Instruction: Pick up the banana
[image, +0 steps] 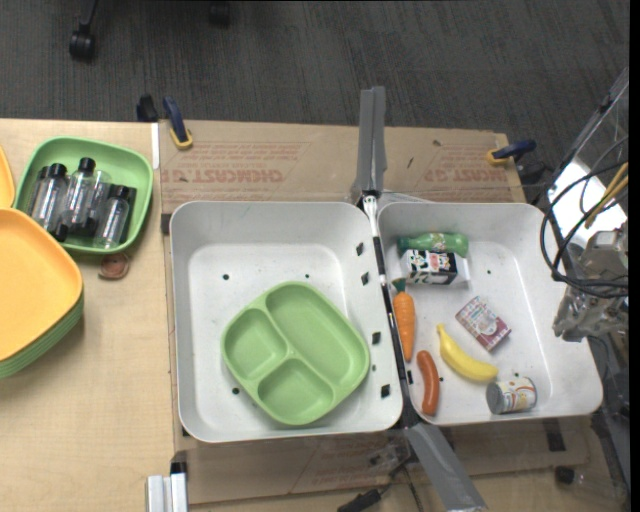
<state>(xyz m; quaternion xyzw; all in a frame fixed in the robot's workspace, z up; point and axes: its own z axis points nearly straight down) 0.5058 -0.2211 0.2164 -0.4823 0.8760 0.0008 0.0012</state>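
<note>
Two white bins (190, 300) on cardboard-covered bench (270, 165), dark carpet (300, 50) behind; finger state indiscernible.

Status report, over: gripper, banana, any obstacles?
Gripper at right bin's right edge, off banana. Banana lying free. Pink packet and can close by.

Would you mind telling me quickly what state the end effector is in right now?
End effector: at the right bin's right edge, away from the banana; state cannot be told.
</note>
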